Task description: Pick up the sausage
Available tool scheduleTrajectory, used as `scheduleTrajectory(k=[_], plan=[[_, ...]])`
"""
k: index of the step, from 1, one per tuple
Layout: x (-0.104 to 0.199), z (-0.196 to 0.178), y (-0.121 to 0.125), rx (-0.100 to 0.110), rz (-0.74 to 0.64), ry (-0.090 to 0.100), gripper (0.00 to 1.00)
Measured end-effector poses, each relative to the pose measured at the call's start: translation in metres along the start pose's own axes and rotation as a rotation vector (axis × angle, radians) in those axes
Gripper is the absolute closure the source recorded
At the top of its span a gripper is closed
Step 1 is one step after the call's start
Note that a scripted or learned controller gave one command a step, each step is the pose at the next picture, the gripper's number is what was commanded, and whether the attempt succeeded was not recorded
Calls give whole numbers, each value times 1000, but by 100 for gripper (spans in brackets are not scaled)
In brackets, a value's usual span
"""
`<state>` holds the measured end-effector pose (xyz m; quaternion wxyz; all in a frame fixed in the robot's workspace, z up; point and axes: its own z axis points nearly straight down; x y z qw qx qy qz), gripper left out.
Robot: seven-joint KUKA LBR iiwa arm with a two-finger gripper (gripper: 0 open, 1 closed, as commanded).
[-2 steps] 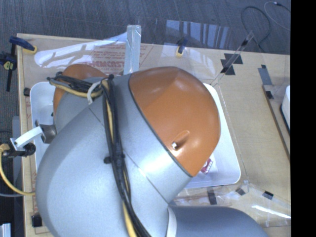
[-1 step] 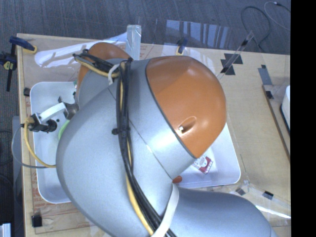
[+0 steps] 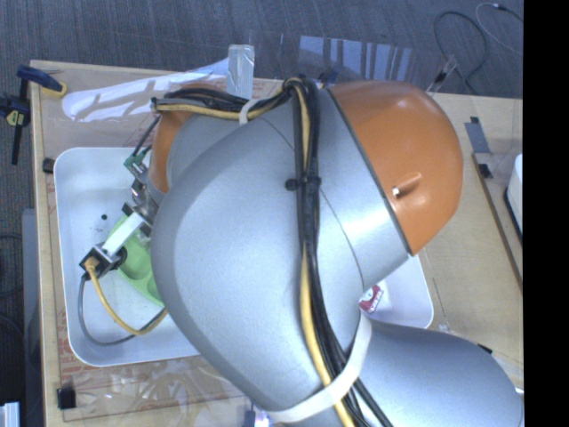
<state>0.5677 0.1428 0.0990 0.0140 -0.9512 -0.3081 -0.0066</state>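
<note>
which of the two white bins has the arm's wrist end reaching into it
The left bin. The arm reaches down over it, above a green object, while the right bin shows just a corner behind the arm.

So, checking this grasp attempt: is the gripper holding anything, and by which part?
Cannot be told. The arm covers the gripper over the left bin; a green object peeks out beside it.

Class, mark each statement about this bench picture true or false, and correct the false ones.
1. The arm covers most of the bins. True.
2. The band on the arm is blue. False: the orange band is orange.
3. A yellow cable loops into the left bin. True.
4. The bins are black. False: they are white.
5. Something green lies in the left bin beside the arm. True.
</note>
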Motion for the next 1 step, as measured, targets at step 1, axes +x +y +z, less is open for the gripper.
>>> scheduleTrajectory(k=[1], plan=[[-17, -11, 25, -22, 55, -13, 100]])
